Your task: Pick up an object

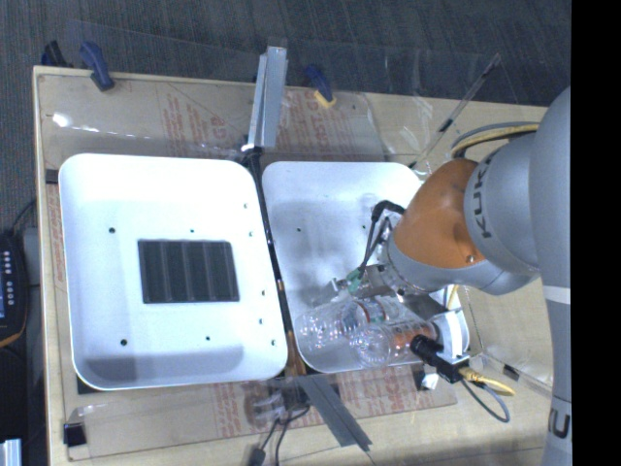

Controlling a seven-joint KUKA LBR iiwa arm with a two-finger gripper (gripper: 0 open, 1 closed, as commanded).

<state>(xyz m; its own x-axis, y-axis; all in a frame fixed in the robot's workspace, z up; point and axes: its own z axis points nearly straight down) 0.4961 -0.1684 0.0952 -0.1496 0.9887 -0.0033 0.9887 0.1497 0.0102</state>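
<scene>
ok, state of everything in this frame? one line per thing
left bin: holds a dark ribbed rectangular block, lying flat near the middle
right bin: holds a clear plastic bottle, on its side at the near edge
arm: reaching in over the right bin
tool: low, right over the bottle; grip cannot be told
blue clamps: on the bench's far edge

A robot lab is showing here: left of the tool (374,299), clamps (97,66) are pinning clear sheeting to the worktop (146,100) bearing bins (87,183).
</scene>
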